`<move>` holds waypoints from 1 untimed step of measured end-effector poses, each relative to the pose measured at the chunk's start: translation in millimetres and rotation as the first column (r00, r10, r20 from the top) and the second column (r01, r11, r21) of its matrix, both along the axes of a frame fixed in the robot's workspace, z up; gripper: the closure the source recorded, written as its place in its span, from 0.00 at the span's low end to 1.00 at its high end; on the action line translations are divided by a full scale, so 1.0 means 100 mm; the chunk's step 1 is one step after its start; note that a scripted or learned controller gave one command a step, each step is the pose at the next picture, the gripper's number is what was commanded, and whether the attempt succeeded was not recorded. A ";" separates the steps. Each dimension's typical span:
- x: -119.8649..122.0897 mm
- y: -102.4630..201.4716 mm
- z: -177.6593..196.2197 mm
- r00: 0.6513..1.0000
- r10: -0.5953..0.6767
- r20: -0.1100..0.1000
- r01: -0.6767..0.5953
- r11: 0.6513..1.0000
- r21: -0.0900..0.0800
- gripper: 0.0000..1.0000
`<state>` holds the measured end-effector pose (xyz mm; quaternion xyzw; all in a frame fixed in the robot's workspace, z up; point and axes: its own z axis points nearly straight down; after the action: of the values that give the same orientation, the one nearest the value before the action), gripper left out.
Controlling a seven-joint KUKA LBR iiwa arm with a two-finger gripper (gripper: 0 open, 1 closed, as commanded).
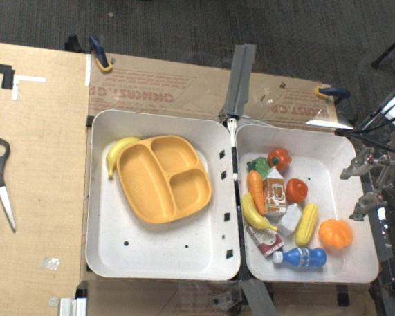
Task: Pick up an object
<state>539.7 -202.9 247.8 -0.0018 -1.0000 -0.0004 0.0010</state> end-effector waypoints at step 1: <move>-0.30 0.48 -1.49 0.992 -0.127 0.001 0.127 0.992 -0.001 0.00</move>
<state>509.5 -154.8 98.4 -0.0653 -0.9979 -0.0001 0.0005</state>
